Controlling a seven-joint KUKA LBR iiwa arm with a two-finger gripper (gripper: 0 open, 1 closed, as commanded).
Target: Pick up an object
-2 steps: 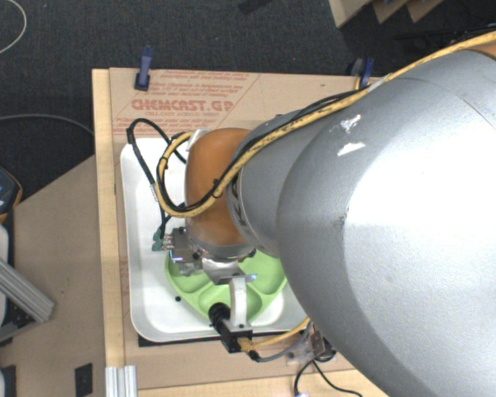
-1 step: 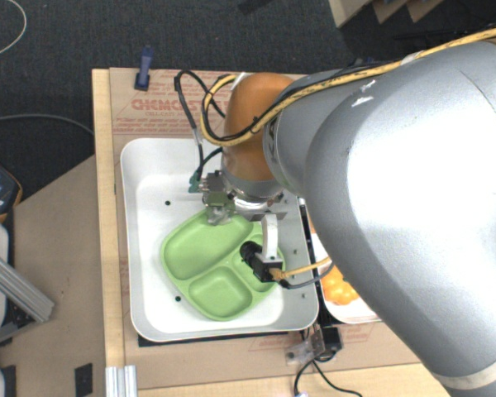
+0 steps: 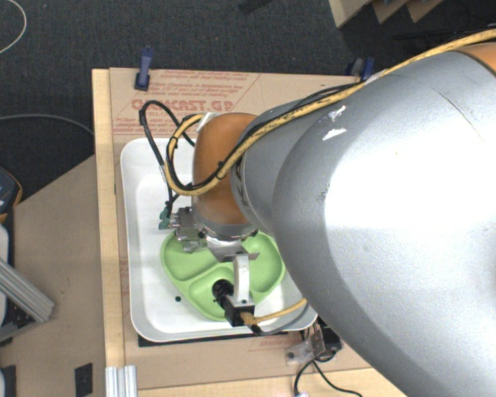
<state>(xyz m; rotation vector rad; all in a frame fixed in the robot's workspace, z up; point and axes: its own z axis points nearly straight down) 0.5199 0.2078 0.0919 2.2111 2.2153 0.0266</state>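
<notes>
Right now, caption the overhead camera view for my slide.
Grey arm poised over a green divided dish lying in a white bin.

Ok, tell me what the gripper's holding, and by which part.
Cannot be told. The gripper sits low over the light green plastic divided dish in the shallow white bin, but the arm hides any contact.

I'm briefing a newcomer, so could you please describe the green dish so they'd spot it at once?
Find the white bin under the grey arm. In its near half lies a lime-green dish with moulded compartments, vivid against the white around it.
</notes>
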